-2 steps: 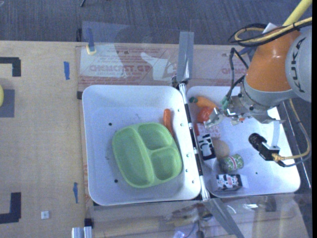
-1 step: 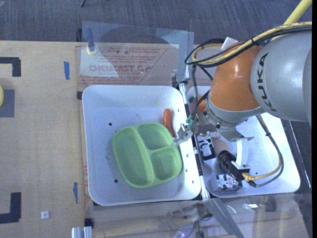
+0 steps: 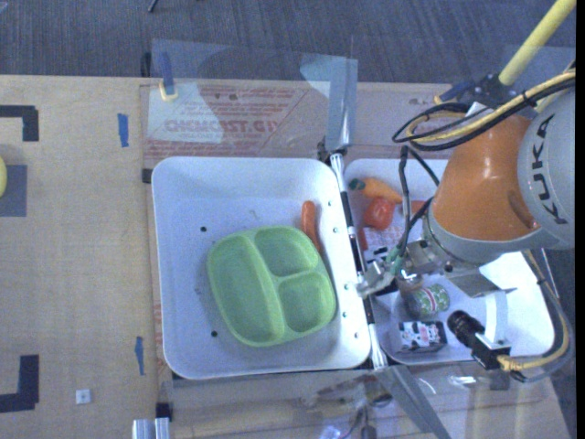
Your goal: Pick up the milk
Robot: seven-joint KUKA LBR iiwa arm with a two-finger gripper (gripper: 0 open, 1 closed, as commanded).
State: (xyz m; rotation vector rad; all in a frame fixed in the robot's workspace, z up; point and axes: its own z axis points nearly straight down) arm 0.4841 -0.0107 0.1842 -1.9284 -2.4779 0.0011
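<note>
- Milk carton [image 3: 421, 335]: lies in the right bin [image 3: 539, 314], near its 6 o'clock wall, long axis running 3 to 9 o'clock.
- Gripper [image 3: 395, 273]: hangs at roughly 11 o'clock from the carton, apart; finger spread cannot be told.

Green divided plate [image 3: 271, 286] lying in left white bin [image 3: 183, 199], three compartments up. Beside plate's upper right edge, orange sausage-like piece [image 3: 310, 219], just short of bin's right wall. Right of plate, in right white bin [image 3: 539, 332]: red tomato [image 3: 379, 212], carrot [image 3: 379, 188] just beyond it, small green can [image 3: 430, 298] nearer. Wooden bench [image 3: 73, 273] stretching left of plate, blue tape marks [image 3: 122, 129] on it.
</note>
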